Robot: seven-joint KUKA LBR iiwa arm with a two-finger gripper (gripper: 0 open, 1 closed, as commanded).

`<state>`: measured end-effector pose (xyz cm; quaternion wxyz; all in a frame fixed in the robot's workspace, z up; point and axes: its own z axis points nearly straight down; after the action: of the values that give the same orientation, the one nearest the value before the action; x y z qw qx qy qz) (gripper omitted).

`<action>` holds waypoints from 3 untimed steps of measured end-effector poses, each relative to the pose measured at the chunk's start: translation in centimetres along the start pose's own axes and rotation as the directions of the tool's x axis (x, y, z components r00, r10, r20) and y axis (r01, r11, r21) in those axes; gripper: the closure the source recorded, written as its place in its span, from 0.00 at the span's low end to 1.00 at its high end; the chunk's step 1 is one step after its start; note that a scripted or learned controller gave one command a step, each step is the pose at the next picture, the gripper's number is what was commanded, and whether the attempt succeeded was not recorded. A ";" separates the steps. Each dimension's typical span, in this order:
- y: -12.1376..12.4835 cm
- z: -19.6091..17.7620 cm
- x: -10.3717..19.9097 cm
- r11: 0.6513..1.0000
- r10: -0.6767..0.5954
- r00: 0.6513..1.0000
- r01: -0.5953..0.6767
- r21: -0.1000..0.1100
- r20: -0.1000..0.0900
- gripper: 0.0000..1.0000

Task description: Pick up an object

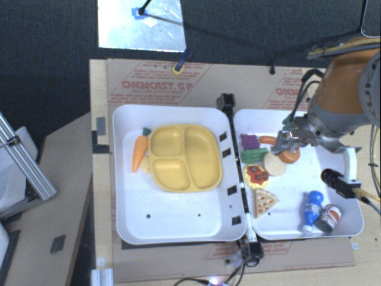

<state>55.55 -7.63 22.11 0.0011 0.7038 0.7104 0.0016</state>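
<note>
Left bin (128, 219): yellow divided plate (181, 158), toy carrot (139, 152) touching its left edge. Right bin (351, 222): purple piece (250, 141), green piece (253, 155), pizza slices (261, 190), white disc (275, 165), orange ball (290, 156), blue bottle (311, 210), can (328, 217). Gripper (284, 145) above orange ball; finger state cannot be told.

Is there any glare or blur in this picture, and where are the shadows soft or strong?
In the camera view, the shiny sheet beyond the bench shows bright glare; the white bins are evenly lit with faint shadows; the yellow tray and carrot look sharp; the gripper area is slightly soft, so the small toys under it blend together.
</note>
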 end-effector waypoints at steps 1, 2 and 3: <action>1.4 -0.7 4.8 1.000 0.000 1.000 0.000 0.001 -0.001 1.00; 4.7 -1.2 8.5 1.000 0.001 1.000 -0.001 -0.001 0.000 1.00; 3.5 0.6 8.6 1.000 0.008 1.000 -0.008 0.004 0.001 1.00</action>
<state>58.93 0.97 21.56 -0.0001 0.7065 0.7077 -0.0002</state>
